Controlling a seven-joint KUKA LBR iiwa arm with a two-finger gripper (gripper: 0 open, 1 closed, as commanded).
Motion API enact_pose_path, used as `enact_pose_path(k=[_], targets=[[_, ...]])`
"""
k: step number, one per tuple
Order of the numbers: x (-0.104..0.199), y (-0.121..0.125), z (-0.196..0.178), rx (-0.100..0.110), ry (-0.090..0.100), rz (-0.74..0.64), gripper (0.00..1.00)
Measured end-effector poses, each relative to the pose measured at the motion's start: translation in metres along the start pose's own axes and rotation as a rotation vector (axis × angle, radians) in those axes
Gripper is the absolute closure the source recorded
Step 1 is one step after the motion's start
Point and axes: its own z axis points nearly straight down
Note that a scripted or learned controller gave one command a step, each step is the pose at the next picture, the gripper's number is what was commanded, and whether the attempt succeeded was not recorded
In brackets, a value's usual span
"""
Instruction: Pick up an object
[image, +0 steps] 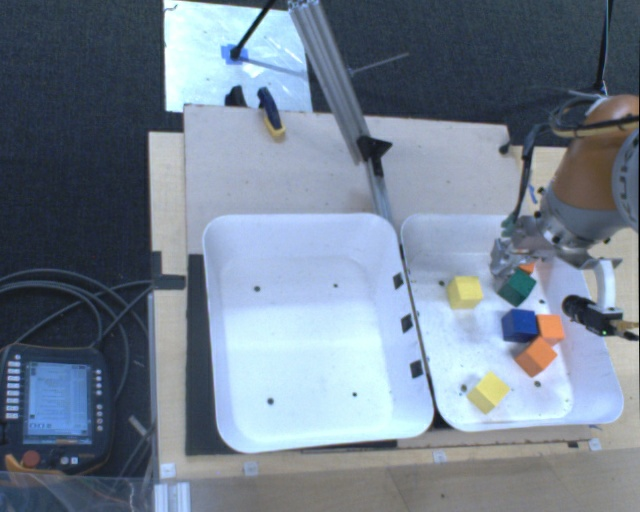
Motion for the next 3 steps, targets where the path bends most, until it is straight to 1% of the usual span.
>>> enact_pose_path(k=[1, 2, 3], targets=[[-0.002, -0.001, -0.065, -0.005, -0.002, 0.000, 1.00], [-0.002, 0.000, -0.076, 0.000, 0.000, 0.000, 1.00], [0.050, -0.004, -0.069, 0.004, 0.003, -0.006, 1.00]])
